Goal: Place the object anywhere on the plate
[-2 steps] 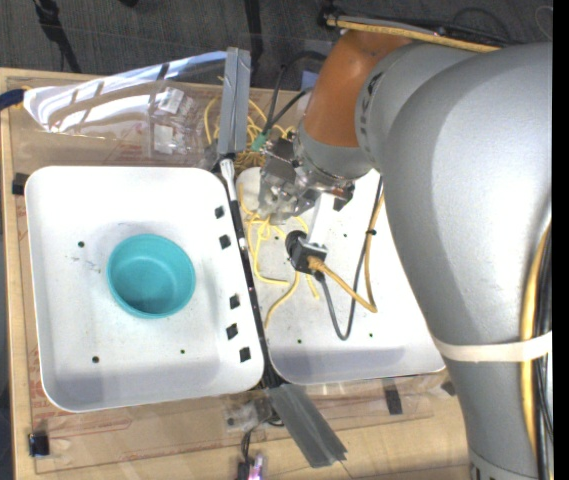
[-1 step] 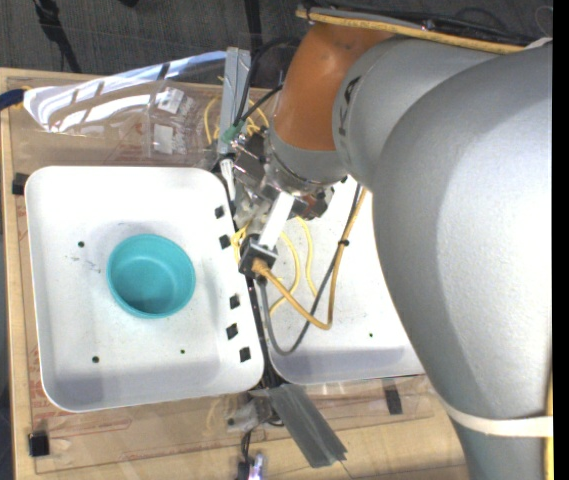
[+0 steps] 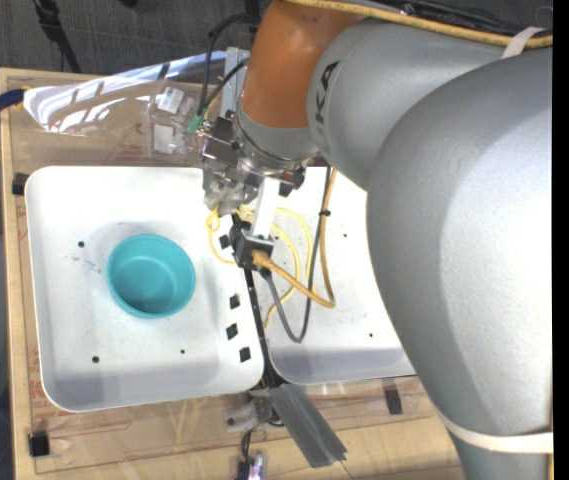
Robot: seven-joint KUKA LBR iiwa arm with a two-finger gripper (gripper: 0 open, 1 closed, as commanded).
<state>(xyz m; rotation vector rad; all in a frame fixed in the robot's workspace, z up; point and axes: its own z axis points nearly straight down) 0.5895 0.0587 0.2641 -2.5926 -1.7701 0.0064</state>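
From above, my fingers (image 3: 226,196) hang up and to the right of the plate (image 3: 152,274), over the wall of the left bin (image 3: 74,368) on the plate's right. Whether they are apart or together I cannot tell, nor can I make out the object. My arm (image 3: 414,118) hides much of the right bin (image 3: 334,358). The plate is round, with bare floor all around it, so I judge down-left is my way.
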